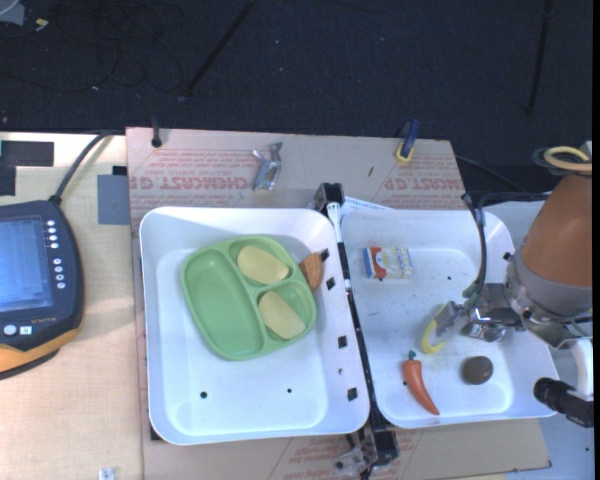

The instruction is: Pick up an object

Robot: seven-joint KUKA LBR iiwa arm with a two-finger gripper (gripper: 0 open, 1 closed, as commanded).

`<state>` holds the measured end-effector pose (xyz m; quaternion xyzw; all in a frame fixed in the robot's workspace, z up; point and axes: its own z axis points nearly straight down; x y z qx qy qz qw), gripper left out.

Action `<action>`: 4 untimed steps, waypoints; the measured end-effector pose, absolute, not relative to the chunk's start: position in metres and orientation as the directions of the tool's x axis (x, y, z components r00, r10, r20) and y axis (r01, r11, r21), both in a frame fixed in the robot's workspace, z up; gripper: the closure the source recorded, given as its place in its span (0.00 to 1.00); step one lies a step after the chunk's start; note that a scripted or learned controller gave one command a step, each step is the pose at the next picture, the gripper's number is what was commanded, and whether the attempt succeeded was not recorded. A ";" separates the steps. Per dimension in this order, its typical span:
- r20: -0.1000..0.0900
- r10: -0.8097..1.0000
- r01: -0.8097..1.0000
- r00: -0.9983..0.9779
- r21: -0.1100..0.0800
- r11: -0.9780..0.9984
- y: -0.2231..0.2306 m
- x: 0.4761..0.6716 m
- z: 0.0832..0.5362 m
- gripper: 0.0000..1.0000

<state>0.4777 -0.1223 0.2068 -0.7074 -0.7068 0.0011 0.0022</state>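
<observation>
The grey arm with its orange band reaches in from the right, wrist low, two-finger metal pincer (477, 320) pointing left.

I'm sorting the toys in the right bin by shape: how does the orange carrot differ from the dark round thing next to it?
The carrot is orange-red with a green tip; the round thing is dull brown-grey. The carrot is long and tapered, lying at a slant with its point toward the bin's near edge; the round thing is compact and ball-like. Both lie loose on the floor of the right bin, apart from each other, near the gripper.
</observation>
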 end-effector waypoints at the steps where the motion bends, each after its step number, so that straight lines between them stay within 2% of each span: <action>1: 0.000 1.000 1.000 0.002 0.001 -0.002 -0.123 0.477 0.100 0.00; 2: 0.000 1.000 1.000 -0.001 0.001 0.001 -0.183 0.549 0.089 0.00; 3: 0.005 1.000 1.000 0.004 0.002 -0.004 -0.181 0.548 0.101 1.00; 4: -0.006 1.000 1.000 -0.001 0.008 0.001 -0.124 0.538 0.091 1.00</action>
